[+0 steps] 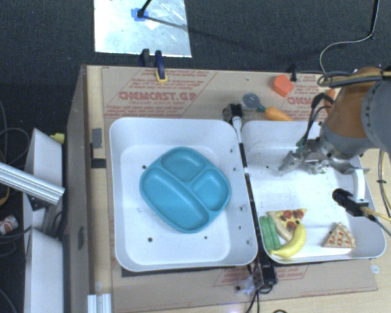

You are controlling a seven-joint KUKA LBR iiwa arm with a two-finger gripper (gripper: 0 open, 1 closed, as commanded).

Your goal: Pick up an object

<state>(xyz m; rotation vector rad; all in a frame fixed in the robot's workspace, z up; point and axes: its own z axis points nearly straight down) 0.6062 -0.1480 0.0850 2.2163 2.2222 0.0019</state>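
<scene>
My gripper (298,161) hangs over the upper middle of the right bin (271,137), above bare white floor, with nothing seen in it. At that bin's front edge lie a yellow banana (296,241), a green pod (269,232) and a pizza slice (289,218), all bunched together. A second pizza slice (339,237) lies alone in the front right corner. These toys are well below the gripper in the view. In the left bin (129,175) rests a blue divided plate (184,188).
Behind the right bin, on the cardboard, sit an orange carrot (277,114), an orange block (282,85) and a small grey round piece (250,101). A black part (347,201) juts over the right bin's right side. Cables hang near the arm.
</scene>
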